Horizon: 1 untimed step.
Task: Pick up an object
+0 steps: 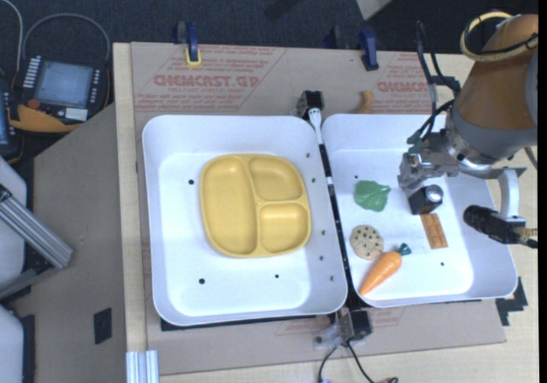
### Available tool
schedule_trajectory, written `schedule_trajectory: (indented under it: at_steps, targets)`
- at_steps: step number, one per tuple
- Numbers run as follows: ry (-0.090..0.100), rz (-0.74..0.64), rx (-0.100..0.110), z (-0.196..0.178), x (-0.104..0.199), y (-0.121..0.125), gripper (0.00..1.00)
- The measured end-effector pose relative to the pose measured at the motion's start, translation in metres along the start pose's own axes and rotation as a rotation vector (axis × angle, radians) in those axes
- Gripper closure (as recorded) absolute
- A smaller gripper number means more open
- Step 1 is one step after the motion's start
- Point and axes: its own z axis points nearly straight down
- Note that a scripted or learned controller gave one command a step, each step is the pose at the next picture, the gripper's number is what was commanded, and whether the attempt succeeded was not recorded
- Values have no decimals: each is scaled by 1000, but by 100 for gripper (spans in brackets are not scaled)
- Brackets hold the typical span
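In the right bin [466, 283] lie a green leafy piece [372, 195], a round chocolate-chip cookie [367, 241], an orange carrot [380, 270] with a green top, and a small brown bar [435, 230]. My gripper [422, 192] hangs over the middle of this bin, just right of the green piece and directly above the brown bar. No object shows between its fingers.
The left bin [171, 236] holds a yellow plate [255, 203] with three compartments. A black divider strip runs between the two bins. Clamps sit along the bench's far edge, and a handheld screen lies off the bench at the left.
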Motion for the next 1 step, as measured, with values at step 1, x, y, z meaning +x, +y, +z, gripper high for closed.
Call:
schedule_trajectory:
  at_steps: [1]
  targets:
    - [0, 0, 1, -16, 0, 1, 100]
